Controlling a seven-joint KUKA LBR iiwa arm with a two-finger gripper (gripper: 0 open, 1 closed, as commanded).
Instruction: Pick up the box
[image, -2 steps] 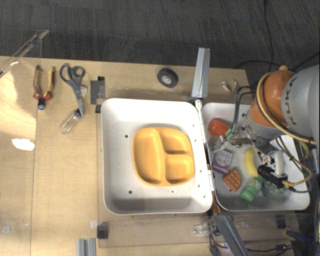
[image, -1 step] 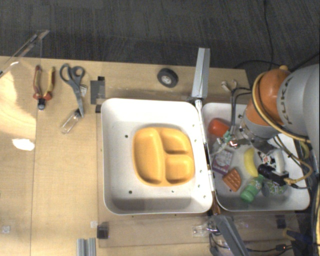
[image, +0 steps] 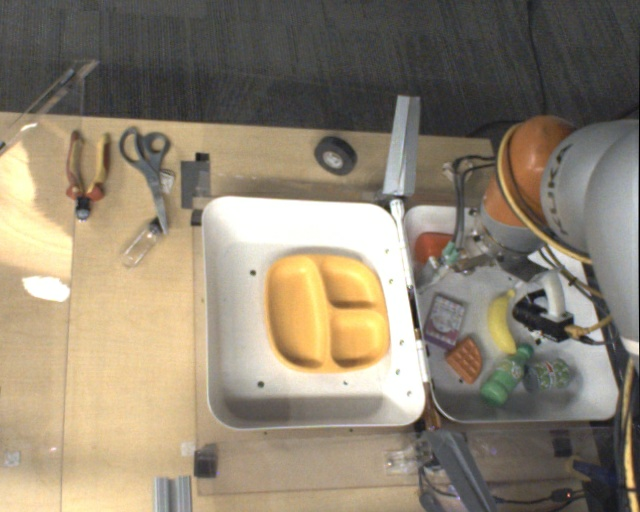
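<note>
The box (image: 444, 319) is a small purple packet lying flat at the left side of the right bin (image: 590, 408). My gripper (image: 448, 260) hangs over the back left corner of that bin, a little behind the box and apart from it. It is right beside a red object (image: 430, 245), and nothing can be seen held in it. The grey arm with its orange band (image: 525, 150) comes in from the right and covers the back of the bin.
In the right bin a banana (image: 500, 322), an orange waffle-like piece (image: 464, 358), a green bottle (image: 505, 376) and a green-white can (image: 548, 375) lie close to the box. The left bin (image: 230, 300) holds a yellow divided tray (image: 325, 310). Scissors (image: 150, 170) and pliers (image: 85, 170) lie on the bench.
</note>
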